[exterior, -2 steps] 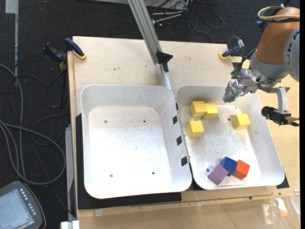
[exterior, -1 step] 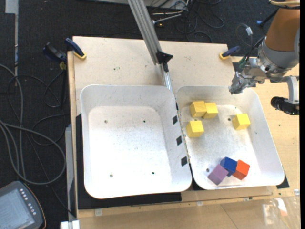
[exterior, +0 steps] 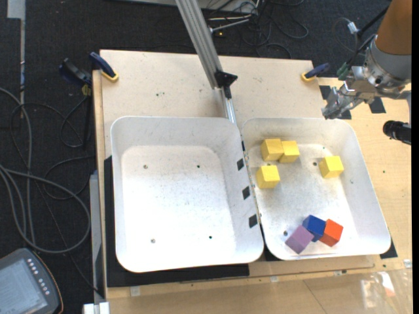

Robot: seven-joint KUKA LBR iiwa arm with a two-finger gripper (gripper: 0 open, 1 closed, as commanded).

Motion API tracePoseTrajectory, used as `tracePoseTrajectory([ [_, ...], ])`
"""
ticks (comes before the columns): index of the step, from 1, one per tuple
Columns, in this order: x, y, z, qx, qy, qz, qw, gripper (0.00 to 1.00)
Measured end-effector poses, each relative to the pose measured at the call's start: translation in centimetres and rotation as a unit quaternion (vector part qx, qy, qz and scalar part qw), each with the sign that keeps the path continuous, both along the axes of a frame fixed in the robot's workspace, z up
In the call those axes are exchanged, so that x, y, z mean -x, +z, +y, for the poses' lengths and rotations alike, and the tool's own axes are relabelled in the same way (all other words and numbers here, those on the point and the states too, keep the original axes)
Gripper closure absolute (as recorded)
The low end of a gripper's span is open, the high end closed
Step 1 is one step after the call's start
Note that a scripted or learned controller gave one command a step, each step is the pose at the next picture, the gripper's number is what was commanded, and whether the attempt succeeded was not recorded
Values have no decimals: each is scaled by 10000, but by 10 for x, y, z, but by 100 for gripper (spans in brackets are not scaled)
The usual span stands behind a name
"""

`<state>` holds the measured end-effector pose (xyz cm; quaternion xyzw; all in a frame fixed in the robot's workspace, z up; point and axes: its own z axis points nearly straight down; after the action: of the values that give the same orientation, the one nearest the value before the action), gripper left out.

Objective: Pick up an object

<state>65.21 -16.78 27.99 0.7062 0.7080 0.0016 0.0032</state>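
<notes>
Purple block [exterior: 300, 239], blue block [exterior: 315, 226], orange block [exterior: 332, 232] clustered nearest.
Lone yellow block [exterior: 331, 166] is best approached from above; gripper [exterior: 335, 105] state cannot be told.

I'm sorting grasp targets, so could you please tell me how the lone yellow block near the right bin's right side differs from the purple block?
The lone yellow block stands apart from other blocks; the purple block touches the blue block. The yellow one lies toward the far end of the right bin, the purple one near its front edge. Both look like similar-sized cubes.
</notes>
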Motion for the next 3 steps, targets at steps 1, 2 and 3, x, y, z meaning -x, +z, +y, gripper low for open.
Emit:
tracePoseTrajectory([
  [1,5,-18,52,-18,24,40,10000,100],
  [2,3,-15,101,-19,28,34,10000,100],
  [3,0,-14,152,-18,30,31,10000,100],
])
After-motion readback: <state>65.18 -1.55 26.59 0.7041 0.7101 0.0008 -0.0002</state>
